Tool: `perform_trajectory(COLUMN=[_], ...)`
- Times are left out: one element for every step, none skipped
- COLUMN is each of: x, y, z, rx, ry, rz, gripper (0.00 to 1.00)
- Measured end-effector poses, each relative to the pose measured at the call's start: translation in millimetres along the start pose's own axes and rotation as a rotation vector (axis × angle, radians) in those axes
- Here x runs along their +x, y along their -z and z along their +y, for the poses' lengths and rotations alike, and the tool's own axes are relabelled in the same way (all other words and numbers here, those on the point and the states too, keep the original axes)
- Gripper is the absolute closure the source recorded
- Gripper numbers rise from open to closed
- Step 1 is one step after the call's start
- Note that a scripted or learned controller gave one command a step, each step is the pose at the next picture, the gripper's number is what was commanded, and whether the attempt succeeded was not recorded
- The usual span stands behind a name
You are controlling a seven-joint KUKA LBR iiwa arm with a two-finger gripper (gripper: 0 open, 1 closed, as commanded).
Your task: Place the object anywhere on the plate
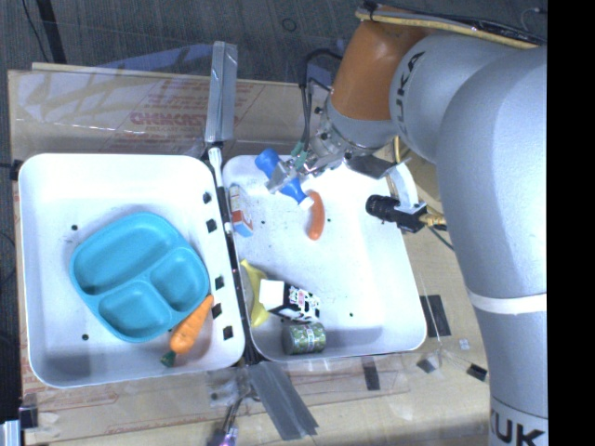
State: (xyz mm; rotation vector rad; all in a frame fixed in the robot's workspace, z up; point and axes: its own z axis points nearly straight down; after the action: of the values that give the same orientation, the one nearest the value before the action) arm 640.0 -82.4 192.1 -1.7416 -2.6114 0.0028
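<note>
While my hand hovers over the blue toy in the right bin, I can't tell its grip. Next I must lift it to the blue plate.

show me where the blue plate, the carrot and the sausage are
blue plate (121, 254): camera view, floor of its large upper compartment.
carrot (191, 326): camera view, middle of its orange body.
sausage (316, 215): camera view, middle of its length.
</note>
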Motion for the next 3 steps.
perform_trajectory(x=[94, 159, 181], y=[-1, -1, -2], z=[0, -32, -26], rx=[0.001, 0.001, 0.004], ry=[-0.091, -0.042, 0.171], rz=[0.001, 0.0, 0.001], gripper=[1.0, 1.0, 1.0])
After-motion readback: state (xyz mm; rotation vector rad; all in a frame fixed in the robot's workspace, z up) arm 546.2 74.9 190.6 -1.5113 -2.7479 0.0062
